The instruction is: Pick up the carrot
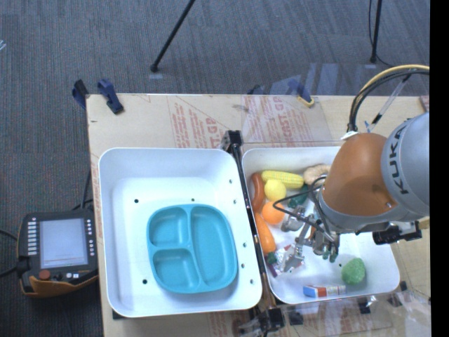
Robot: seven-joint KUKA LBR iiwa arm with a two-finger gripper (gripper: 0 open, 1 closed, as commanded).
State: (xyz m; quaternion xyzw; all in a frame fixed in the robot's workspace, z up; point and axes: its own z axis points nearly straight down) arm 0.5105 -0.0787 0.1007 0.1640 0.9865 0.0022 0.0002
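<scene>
The carrot (265,235) is a long orange piece lying along the left wall of the right bin (382,258). My gripper (315,247) hangs low over the middle of that bin, a little to the right of the carrot and apart from it. Its fingers (302,246) stand open with only bare white bin floor between them. The arm's orange band and grey wrist cover part of the bin's right side.
Around the carrot lie a brown sausage (257,187), a yellow corn cob (283,179), a lemon (275,190), an orange ball (272,212) and a small wrapped item (284,259). A green broccoli (353,270) and a tube (324,290) lie near the front. The left bin (119,188) holds a blue divided plate (191,247).
</scene>
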